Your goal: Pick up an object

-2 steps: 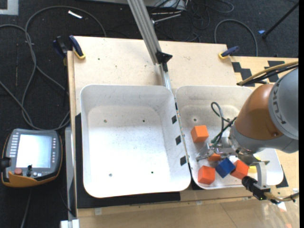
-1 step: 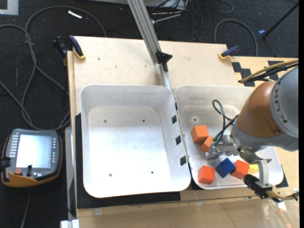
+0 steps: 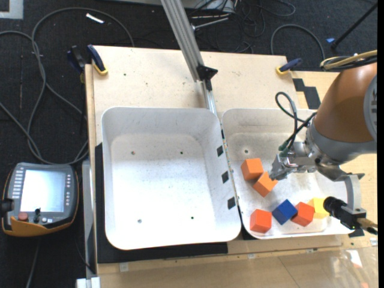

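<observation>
Pale speckled bench (image 3: pixel 156 80) with two white bins (image 3: pixel 120 161) over dark cabled floor (image 3: pixel 36 71); end effector (image 3: pixel 279 171) state unclear.

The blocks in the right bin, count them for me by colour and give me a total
Orange cube blocks: 4, at and
Blue cube block: 1
Yellow block, partly hidden behind the arm's fittings: 1
Total: 6 blocks, all in the right white bin
</observation>
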Tool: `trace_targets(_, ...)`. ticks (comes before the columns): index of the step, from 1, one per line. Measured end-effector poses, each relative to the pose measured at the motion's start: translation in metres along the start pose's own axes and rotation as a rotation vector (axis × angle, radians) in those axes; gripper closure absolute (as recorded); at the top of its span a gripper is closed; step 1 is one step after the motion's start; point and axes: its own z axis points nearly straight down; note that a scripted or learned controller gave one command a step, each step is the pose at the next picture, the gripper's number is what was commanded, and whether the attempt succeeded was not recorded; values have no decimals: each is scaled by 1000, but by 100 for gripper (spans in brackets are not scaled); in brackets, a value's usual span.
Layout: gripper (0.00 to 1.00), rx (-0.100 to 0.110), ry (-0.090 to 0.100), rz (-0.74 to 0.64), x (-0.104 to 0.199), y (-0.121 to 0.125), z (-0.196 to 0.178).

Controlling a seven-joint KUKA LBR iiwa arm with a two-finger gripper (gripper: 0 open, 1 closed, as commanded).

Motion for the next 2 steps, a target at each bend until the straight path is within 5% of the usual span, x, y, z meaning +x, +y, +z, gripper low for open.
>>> trace_targets(1,0,8,0,2,-1,-2,4)
trace_targets(2,0,15,0,9,-44,37,106)
